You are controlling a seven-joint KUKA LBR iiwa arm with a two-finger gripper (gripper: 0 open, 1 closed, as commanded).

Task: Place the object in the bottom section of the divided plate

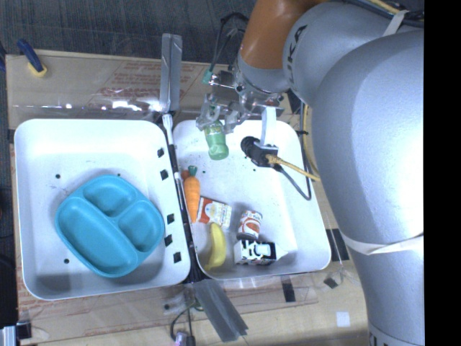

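Note:
A blue divided plate [108,224] with three sections lies in the left white bin [36,143]. My gripper [217,123] hangs over the back of the right bin [302,215], close to the divider between the bins. A small green bottle-like object [217,143] sits with its top between the fingers, so the gripper is shut on it. The object's lower end points down toward the bin floor. The plate is well to the left of and nearer than the gripper.
The right bin holds a carrot [191,193], a banana [215,244], a small orange-and-white carton [215,212], a red-and-white pack [250,224] and a black-and-white box [256,251]. A black cable part [253,150] hangs beside the gripper.

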